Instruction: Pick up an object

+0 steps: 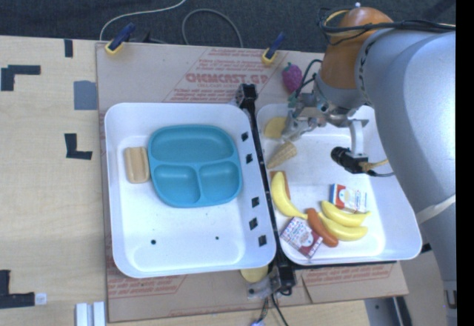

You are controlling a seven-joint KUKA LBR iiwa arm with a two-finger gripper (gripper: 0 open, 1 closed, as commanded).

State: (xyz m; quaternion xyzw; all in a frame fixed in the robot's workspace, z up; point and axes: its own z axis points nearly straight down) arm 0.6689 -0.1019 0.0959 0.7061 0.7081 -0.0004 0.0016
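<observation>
The arm (400, 87) reaches in over the right bin (392, 239), and its gripper (296, 121) hangs low over that bin's far left corner. Whether the gripper grips anything cannot be told from this view.

Just under the gripper, at the far left corner of the right bin, lie a pale yellow piece (275, 127) and a tan cone-shaped piece (281, 155), close to each other and near the divider between the bins. A purple fruit (292, 77) sits on the cardboard just beyond the bin's far edge.

Along the right bin's left wall lies a banana (281, 195). Toward the near edge are a red and white pack (301, 236), an orange sausage (321, 228) touching a second banana (345, 219), and a small carton (349, 198) just behind that banana.

The left bin (122, 243) holds a blue divided plate (195, 165) in its middle, with a tan slice (135, 164) just beside the plate's left edge.
</observation>
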